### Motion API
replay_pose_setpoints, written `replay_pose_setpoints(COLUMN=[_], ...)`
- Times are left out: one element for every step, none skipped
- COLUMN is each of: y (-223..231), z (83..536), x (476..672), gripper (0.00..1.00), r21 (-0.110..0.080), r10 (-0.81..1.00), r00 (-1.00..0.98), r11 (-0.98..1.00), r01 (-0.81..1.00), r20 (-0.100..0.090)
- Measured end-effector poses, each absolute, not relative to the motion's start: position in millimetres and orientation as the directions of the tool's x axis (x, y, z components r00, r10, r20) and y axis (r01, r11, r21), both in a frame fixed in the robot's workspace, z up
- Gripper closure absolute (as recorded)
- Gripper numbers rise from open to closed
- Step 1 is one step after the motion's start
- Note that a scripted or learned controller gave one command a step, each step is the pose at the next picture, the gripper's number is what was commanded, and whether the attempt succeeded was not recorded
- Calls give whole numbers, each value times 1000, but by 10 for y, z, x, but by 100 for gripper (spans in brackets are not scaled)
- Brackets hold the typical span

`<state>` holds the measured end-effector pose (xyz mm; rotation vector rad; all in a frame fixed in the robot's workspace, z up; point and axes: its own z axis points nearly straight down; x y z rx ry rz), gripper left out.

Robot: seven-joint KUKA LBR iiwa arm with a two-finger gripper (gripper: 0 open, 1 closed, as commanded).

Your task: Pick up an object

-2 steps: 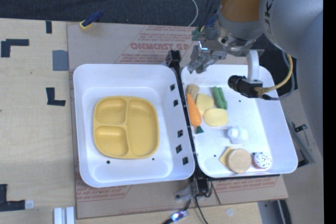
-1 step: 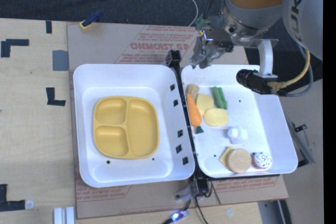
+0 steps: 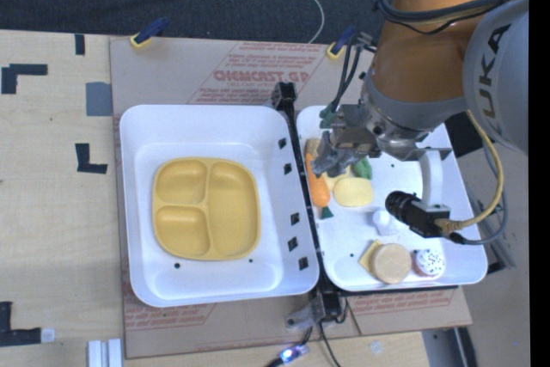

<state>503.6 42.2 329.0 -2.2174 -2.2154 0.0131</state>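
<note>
The objects for picking lay in the right bin point(image 3: 481, 271), crowded toward its left wall and front edge. An orange carrot-shaped piece point(image 3: 320, 192) lay lengthwise just beside the left wall, close to the divider between the bins, with little room on that side. Touching or nearly touching it on the right sat a pale yellow, smooth rounded lump point(image 3: 352, 192), and a small green piece point(image 3: 363, 169) showed just behind that. Toward the front edge lay a tan round flat item like a biscuit point(image 3: 389, 263), with a small pink-and-white speckled round piece point(image 3: 429, 262) just beside it, and a small white object point(image 3: 382, 222) between them and the yellow lump. The middle and far right of the bin floor lay open.

The gripper point(image 3: 337, 152) hung low over the back end of the carrot and the yellow lump; whether its fingers were spread or pressed together could not be told, and nothing was seen between them. Above it rose the arm point(image 3: 430, 30), with its glossy orange band and grey casing.

The left bin point(image 3: 137, 133) held a yellow plastic divided plate point(image 3: 206, 208) with three compartments and rounded corners, set near the centre with bare white floor all around it. Both bins rested on brown cardboard point(image 3: 249, 73)
</note>
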Motion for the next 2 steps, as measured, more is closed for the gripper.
replay_pose_setpoints(y=[1004,678], z=[3918,3404], x=[4830,4831], gripper=[100,100], r21=[4,-6], r10=[1000,1000], r00=[-10,3], r11=[10,-3], r01=[1000,1000], r20=[3,-3])
